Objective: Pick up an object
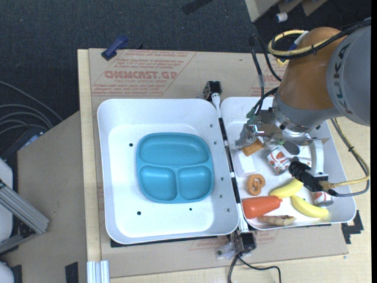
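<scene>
My gripper (251,137) hangs low over the upper left part of the right bin (344,202), under the orange-banded wrist. Just below it lies a small brown block (252,149). A red and white can (277,158) lies to the right of that block. Further toward the front of the bin are a pretzel (255,184), two yellow bananas (287,188) (310,208), an orange carrot (262,206) and a beige piece (277,220). The arm hides the back of this bin.
The left bin (112,158) holds a blue divided plate (174,167). A black clip (212,89) sits where the bins meet at the back. Cables run over the right bin's right side near a black part (301,173).
</scene>
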